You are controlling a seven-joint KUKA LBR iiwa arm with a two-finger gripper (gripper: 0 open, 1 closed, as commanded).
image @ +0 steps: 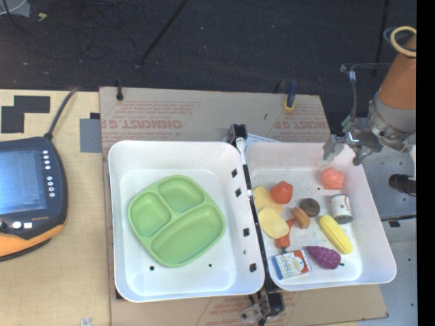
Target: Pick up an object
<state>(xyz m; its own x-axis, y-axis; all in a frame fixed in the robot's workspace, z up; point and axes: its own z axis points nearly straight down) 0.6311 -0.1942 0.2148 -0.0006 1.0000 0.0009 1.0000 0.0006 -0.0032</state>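
Observation:
My gripper (344, 152) hangs over the far right corner of the right bin (380, 267). It is open, with nothing between its fingers. A salmon-pink ball (332, 178) lies just below it in the view. Further into the bin lie a red tomato (282, 192), a brown ring (310, 207), a small can (341, 208), a corn cob (336, 233), purple grapes (324, 257), a juice carton (291, 264), two yellow pieces (272, 222) and an orange carrot (300, 217).
The left bin (126, 161) holds a green divided plate (178, 219). A black divider (246, 202) runs between the bins. A tablet-like pendant (27, 192) lies at the far left of the bench.

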